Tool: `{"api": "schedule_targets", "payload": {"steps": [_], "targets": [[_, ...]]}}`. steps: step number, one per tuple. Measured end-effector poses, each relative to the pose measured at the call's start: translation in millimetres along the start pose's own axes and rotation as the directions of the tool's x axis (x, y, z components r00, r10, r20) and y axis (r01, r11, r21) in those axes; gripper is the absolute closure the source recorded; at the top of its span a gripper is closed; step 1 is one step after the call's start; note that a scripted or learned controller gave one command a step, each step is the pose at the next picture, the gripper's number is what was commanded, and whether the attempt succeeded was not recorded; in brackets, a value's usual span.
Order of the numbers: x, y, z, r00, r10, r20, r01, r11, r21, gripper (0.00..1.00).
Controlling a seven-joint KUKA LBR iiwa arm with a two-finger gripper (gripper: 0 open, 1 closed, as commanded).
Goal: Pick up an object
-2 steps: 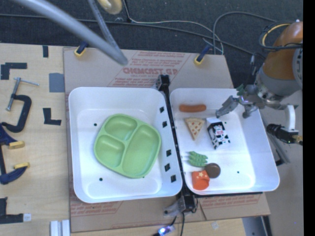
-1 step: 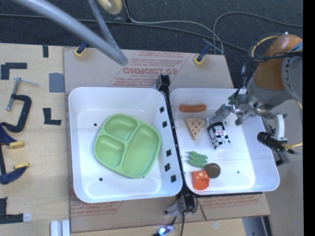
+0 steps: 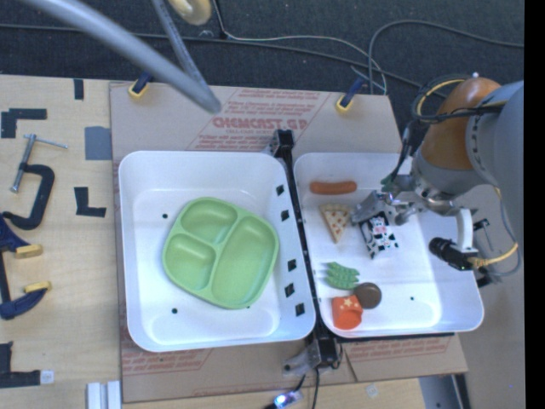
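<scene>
My gripper (image 3: 375,220) hangs low over the middle of the right bin (image 3: 443,305), just above a small black-and-white cow toy (image 3: 382,240). The toy lies under the fingertips, and whether it is gripped cannot be made out. A pizza slice (image 3: 335,222) lies just left of the gripper. Behind it, near the bin's far side, rests a hot dog sausage (image 3: 332,187). Toward the front sit a green pea pod (image 3: 341,273), a brown round object (image 3: 368,295) and a red object (image 3: 347,313).
The left bin (image 3: 140,228) holds a green divided plate (image 3: 222,251). A black divider (image 3: 289,220) runs between the bins. The arm's grey body and orange band (image 3: 460,135) stand over the right bin's far right corner. Clamps lie on the bench at left.
</scene>
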State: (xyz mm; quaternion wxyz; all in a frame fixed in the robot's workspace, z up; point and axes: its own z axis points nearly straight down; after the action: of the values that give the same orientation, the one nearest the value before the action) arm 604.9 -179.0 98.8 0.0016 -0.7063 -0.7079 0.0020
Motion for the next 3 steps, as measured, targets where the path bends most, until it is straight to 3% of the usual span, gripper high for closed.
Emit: {"api": "schedule_targets", "payload": {"steps": [1, 2, 3], "targets": [[0.2, 0.5, 13.8, 1.0, 0.0, 0.002, 0.0, 1.0, -0.005, 0.0], [0.3, 1.5, 2.1, 1.0, -0.001, 0.003, 0.001, 1.0, -0.008, 1.0], [2.8, 0.5, -60.8, 1.0, 0.0, 0.0, 0.0, 1.0, -0.009, 1.0]]}}
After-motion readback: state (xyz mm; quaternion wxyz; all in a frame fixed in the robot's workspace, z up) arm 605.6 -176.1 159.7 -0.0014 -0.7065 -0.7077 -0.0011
